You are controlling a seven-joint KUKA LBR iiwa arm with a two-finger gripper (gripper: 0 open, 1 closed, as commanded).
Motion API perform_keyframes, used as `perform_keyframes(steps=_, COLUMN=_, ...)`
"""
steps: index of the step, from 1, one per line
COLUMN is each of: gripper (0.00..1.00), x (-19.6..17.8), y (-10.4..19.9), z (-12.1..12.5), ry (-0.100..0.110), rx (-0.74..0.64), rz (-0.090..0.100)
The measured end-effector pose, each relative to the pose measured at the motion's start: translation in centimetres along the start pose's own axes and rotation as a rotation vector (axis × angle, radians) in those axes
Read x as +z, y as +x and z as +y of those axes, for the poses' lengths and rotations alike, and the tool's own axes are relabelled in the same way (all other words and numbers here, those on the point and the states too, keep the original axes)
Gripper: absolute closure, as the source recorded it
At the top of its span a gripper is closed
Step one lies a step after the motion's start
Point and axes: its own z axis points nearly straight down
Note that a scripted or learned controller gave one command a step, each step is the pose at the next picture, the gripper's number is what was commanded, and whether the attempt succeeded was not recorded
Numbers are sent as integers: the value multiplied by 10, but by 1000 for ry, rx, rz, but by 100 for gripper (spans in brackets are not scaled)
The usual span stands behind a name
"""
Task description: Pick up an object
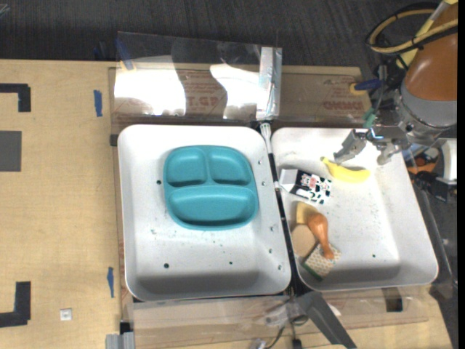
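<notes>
The pincer hangs spread wide, gripping nothing; the yellow plastic banana lies just below-left of it, long axis crosswise, almost under the fingertips.

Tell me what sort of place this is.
Probably a robotics lab's grasping-test bench: two white bins on a taped wooden table, toy items like a yellow banana, and a cabled arm's gripper overhead.

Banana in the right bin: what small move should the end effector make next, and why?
Probably a short descent. The end effector sits open above the back of the right bin, one finger near the banana and nothing between its fingers. Lowering, nudged toward the banana's middle, would likely bracket it for closing.
</notes>
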Motion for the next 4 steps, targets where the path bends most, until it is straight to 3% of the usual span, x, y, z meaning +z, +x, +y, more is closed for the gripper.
perform_keyframes(steps=1, gripper=0, x=157, y=6, z=-17, ry=-16, rx=-71, rz=-4)
perform_keyframes(steps=2, gripper=0, x=159, y=18, z=-76, ry=-14, rx=-61, rz=-3)
perform_keyframes(steps=3, gripper=100, x=149, y=18, z=-75, ry=-17, rx=-60, rz=-4)
perform_keyframes(steps=4, gripper=100, x=46, y=36, z=-97, ry=-4, rx=-325, rz=-1)
